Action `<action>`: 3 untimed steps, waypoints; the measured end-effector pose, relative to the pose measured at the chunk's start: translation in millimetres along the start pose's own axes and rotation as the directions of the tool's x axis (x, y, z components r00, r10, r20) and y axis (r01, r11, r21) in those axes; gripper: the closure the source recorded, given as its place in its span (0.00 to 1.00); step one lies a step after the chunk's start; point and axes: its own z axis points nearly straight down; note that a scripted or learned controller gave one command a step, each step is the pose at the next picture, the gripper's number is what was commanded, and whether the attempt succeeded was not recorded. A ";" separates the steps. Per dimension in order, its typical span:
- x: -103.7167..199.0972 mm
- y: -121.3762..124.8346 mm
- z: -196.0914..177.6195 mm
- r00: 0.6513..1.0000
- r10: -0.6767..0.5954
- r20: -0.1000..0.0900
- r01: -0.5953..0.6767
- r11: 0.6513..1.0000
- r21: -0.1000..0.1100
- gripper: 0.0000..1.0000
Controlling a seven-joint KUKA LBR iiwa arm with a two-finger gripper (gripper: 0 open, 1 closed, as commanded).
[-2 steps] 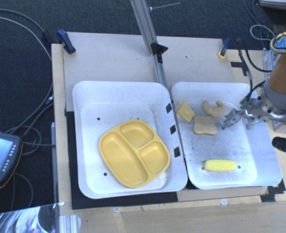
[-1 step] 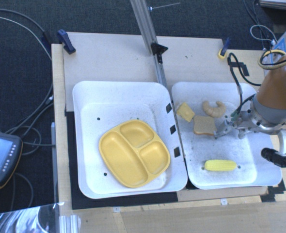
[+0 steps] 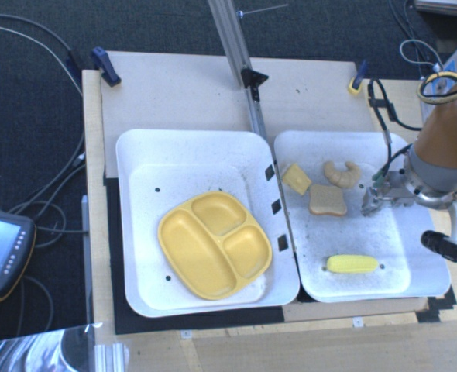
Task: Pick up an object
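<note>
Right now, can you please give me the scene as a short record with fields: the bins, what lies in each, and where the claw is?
left bin: holds a yellow divided plate
right bin: holds four food pieces
cheese wedge: near the bin's left wall
croissant: toward the far side, beside the wedge
bread slice: just in front of the croissant
corn cob: lying alone near the front edge
claw: low in the right bin, to the right of the bread slice, nothing seen in it
</note>
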 end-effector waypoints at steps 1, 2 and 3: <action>-0.3 -1.9 -44.0 1.000 0.000 0.003 0.000 1.000 -0.003 1.00; -3.1 5.7 -107.2 1.000 -0.001 0.005 0.001 1.000 -0.007 1.00; -3.3 7.5 -162.0 1.000 -0.001 0.005 0.001 1.000 -0.007 1.00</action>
